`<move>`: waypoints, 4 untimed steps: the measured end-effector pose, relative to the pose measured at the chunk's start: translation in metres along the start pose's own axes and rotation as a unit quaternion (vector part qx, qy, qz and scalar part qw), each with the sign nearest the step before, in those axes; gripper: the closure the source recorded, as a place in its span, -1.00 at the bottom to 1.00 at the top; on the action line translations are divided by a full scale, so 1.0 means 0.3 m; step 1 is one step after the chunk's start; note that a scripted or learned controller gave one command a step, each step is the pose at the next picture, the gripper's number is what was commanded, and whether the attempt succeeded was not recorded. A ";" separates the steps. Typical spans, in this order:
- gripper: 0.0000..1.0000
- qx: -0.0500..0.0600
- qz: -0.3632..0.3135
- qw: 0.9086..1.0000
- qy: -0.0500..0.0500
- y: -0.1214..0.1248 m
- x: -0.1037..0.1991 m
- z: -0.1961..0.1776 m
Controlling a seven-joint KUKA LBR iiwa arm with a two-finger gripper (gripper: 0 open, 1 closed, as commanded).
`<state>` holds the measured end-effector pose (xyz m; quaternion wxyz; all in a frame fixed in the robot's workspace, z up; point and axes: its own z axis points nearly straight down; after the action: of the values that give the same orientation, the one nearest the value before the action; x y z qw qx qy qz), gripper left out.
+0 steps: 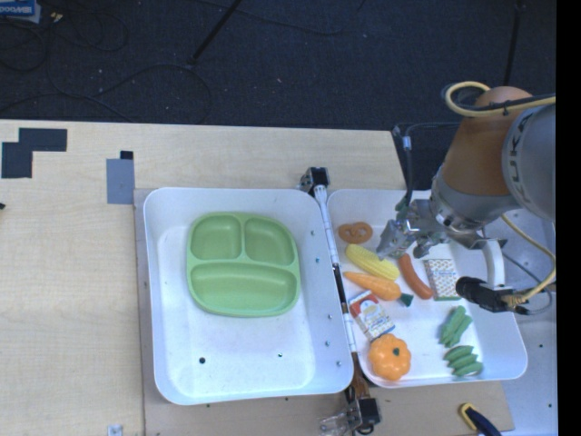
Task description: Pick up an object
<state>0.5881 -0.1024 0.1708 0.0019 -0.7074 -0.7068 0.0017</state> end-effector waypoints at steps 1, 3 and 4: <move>1.00 -0.001 -0.001 1.000 0.000 0.007 0.162 -0.055; 1.00 -0.001 -0.001 1.000 0.000 0.009 0.198 -0.052; 1.00 0.000 0.000 1.000 0.000 -0.080 -0.066 0.039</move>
<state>0.5641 -0.1224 0.1590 0.0020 -0.7076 -0.7067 0.0017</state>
